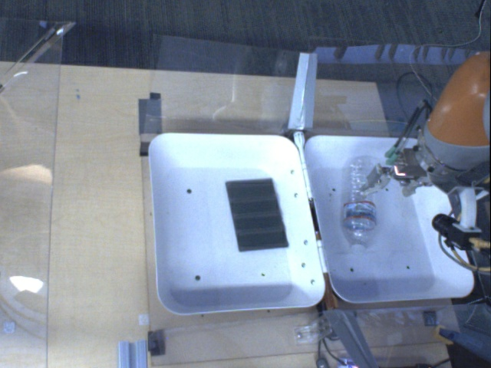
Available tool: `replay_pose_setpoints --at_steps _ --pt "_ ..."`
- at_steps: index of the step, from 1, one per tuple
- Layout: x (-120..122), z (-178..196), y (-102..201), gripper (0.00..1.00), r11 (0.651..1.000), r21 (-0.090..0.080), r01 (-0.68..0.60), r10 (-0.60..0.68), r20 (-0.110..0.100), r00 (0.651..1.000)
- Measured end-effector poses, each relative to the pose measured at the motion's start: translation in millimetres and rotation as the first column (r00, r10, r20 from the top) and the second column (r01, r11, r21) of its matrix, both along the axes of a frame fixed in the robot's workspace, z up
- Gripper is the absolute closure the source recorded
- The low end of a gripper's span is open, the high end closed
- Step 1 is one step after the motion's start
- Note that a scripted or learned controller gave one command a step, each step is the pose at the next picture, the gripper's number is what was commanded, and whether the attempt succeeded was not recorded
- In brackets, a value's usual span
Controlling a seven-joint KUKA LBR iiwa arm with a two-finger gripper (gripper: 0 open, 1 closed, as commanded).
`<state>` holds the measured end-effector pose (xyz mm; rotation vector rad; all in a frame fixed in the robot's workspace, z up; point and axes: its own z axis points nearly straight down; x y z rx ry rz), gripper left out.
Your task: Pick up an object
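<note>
A clear plastic bottle (358, 209) lies in the right bin (430, 271), near its left side, with its bluish end toward the front. My gripper (393, 178) hangs low over the same bin, just right of the bottle's far end and close beside it. The wrist and orange band above it cover part of the bin's right rear corner. A dark ribbed rectangular pad (257, 214) lies flat in the middle of the left bin (165, 205). Nothing shows held in the gripper.
A raised divider (309, 205) runs between the two bins. A grey metal post (301, 98) stands behind their joint. Black cables (456, 236) loop at the right bin's right rim. Wooden bench (77, 205) spreads to the left.
</note>
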<state>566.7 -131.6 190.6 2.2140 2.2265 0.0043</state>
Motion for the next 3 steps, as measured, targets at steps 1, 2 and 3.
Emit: replay_pose_setpoints --at_steps 1,2,3 --pt "-3 -101 8 0.0 0.998 -0.003 -0.066 0.066 0.011 0.998" --pt "-1 -90 9 1.0 0.998 -0.002 -0.065 0.065 0.016 0.998" --pt "-9 -5 71 1.0 0.985 -0.001 -0.174 0.174 0.004 0.985"
